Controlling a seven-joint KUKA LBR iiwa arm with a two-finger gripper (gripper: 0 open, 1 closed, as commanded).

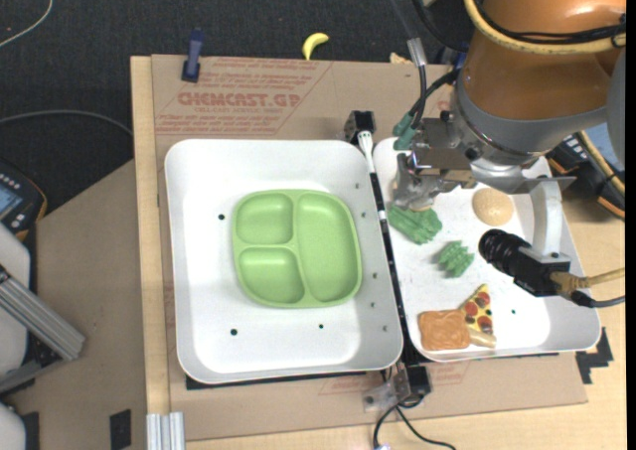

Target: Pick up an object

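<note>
Tool [414, 188] hangs low in the right bin [532, 331], close to that bin's inner wall. Whether it is released or clenched I cannot tell from this angle. Just under it lies a green leafy piece [417, 225], the likely target, touching the tool or nearly so. The main danger is a miss. The piece looks lumpy and uneven, so a grip could nudge it aside or catch only an edge, and it would drop on lifting. The wall beside the tool leaves little room, and a scrape there could skew the approach. Farther out, a second green piece [455, 258], a tan round [492, 207], a pizza slice [480, 307] and toast [443, 330] lie clear of the tool.
</note>
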